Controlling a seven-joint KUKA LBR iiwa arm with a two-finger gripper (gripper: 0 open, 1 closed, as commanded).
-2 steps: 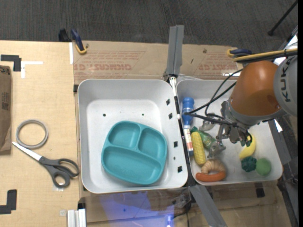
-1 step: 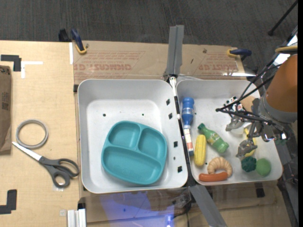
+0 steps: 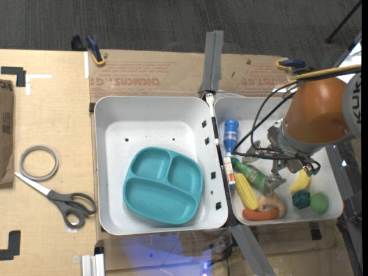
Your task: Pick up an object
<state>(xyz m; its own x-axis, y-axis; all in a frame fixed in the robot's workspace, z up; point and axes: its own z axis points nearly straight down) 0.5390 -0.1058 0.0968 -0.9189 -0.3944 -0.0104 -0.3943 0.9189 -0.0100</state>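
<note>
The right bin (image 3: 333, 171) holds several toy foods. A blue bottle (image 3: 230, 133) lies at its left wall, with a green bottle (image 3: 253, 175) and a yellow corn cob (image 3: 246, 191) below it. An orange-red sausage (image 3: 263, 214) and a tan piece (image 3: 271, 200) sit at the front. A yellow banana (image 3: 300, 181), a dark green broccoli (image 3: 301, 200) and a light green ball (image 3: 319, 203) lie to the right. My gripper (image 3: 276, 180) hangs low under the orange band (image 3: 315, 111), over the green bottle's right end and just above the tan piece.
A teal divided plate (image 3: 164, 186) lies in the left bin (image 3: 115, 125). Scissors (image 3: 63, 199) and a tape roll (image 3: 39, 161) rest on the bench to the left. Black cables (image 3: 259, 148) loop from the wrist across the right bin.
</note>
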